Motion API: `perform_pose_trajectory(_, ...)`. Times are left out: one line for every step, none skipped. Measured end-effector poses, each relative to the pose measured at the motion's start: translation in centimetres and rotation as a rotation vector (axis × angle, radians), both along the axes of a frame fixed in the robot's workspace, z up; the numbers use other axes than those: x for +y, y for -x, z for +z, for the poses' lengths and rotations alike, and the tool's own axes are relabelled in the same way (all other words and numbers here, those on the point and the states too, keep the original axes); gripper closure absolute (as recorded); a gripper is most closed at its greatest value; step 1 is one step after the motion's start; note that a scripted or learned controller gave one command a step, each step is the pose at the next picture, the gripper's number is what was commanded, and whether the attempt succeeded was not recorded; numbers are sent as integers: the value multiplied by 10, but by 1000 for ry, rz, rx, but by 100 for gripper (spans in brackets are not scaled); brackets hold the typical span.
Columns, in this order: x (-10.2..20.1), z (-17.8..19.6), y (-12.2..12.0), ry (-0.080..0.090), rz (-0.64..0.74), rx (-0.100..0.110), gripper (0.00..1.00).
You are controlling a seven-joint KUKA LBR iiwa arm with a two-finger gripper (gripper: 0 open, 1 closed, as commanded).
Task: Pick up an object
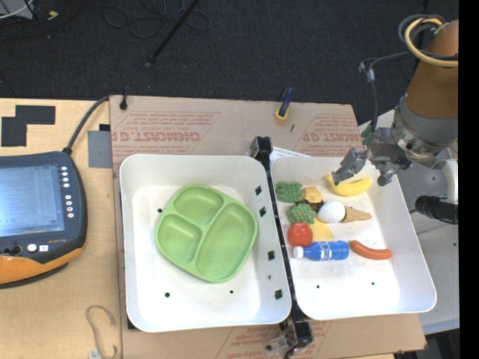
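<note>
From the camera view, looking down at a slant, the claw hangs over the upper right part of the right bin, its two fingers spread apart with nothing between them. The banana lies just below the claw, toward six o'clock and slightly to seven, so it looks the likeliest thing to pick; its long axis runs roughly from nine to three o'clock, curving up at the three o'clock end. Further off toward seven o'clock from the claw sits a cluster: an egg, a tomato, a blue bottle lying on its side, and a sausage at about six o'clock. The left bin holds a green divided plate. The cardboard on the table under the bins carries red print, upside down from here, too blurred to read surely. A teach pendant rests at nine o'clock.
</note>
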State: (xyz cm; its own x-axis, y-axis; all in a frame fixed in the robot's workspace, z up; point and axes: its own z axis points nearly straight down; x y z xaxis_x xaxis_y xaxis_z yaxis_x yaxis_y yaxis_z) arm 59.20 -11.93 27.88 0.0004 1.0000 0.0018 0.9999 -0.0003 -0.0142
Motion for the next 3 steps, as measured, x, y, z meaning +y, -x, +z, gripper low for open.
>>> perform_pose_trajectory(0, 7, -2, 1, 2, -11, 0)
perform_pose_trajectory(8, -48, 7, 0, 0, -5, 0)
perform_pose_trajectory(12, -92, 8, 0, 2, -6, 0)
